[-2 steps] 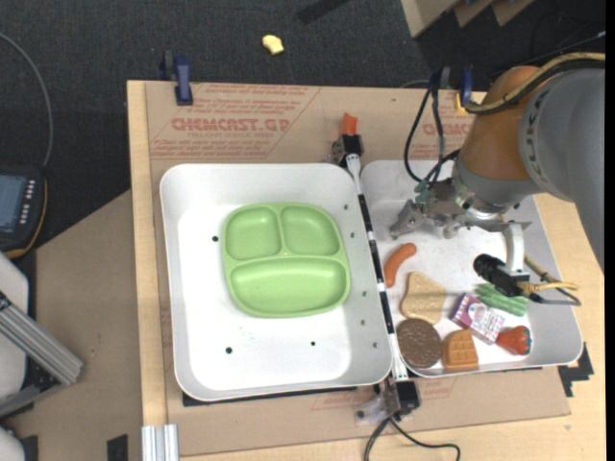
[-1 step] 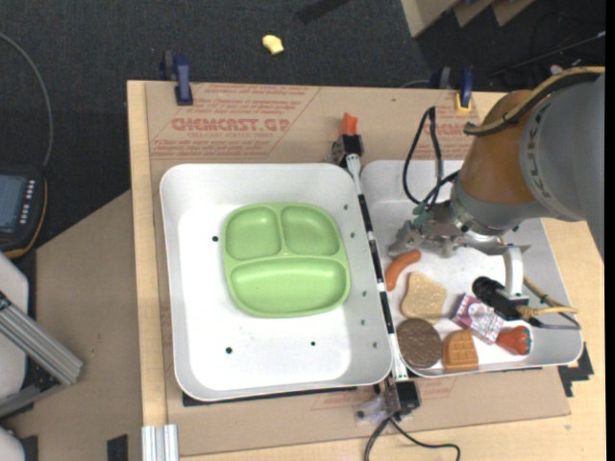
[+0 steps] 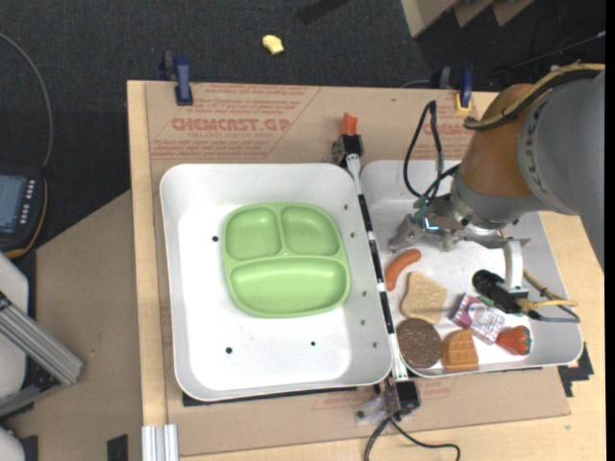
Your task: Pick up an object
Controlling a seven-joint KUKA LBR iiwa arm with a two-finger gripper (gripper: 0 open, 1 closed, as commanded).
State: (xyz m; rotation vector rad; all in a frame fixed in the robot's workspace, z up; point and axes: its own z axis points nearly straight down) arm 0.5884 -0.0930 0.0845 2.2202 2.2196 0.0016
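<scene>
My gripper [image 3: 430, 230] hangs over the back half of the right bin [image 3: 384, 182], open, with nothing between its fingers. Just in front of it and to its left lies an orange-red sausage [image 3: 402, 267]. Nearer the front sit a slice of bread [image 3: 424, 296], a round brown patty [image 3: 419, 341] and an orange waffle piece [image 3: 460, 351]. A pink and purple packet [image 3: 478, 316] and a red strawberry-like piece [image 3: 516, 339] lie at the front right.
The left bin [image 3: 192, 353] holds a green divided plate [image 3: 284, 258]. The arm's grey and orange wrist [image 3: 509, 152] covers the right bin's back right corner. A black divider strip [image 3: 370, 248] runs between the bins.
</scene>
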